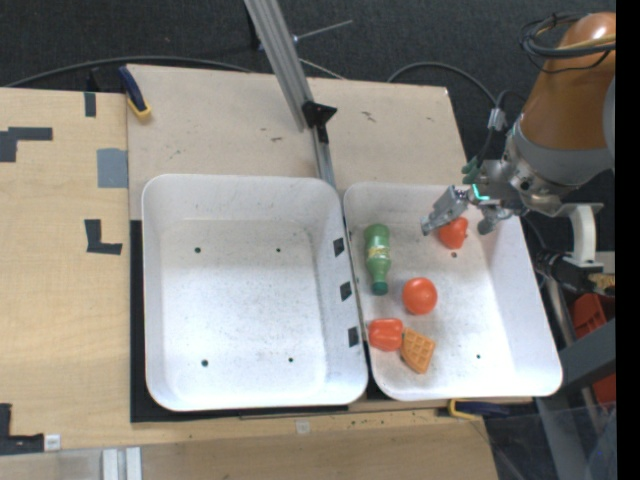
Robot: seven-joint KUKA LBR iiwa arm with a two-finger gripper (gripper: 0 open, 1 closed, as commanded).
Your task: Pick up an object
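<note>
Item: small red-orange object (pixel 454 233), right bin (pixel 520 268), upper part near far wall. My gripper (pixel 463 215) spread open directly over it, fingers either side, obj just below/between tips; grip unconfirmed. Nxt, I judge: straight descent, close.

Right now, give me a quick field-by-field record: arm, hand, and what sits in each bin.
arm: reaches in from the right, over the right bin
hand: at the right bin's upper part, just above a small red object; grasp unclear
right bin contents: green bottle, orange-red ball, red piece, waffle-like piece, small red object
left bin: white, speckled floor
</note>
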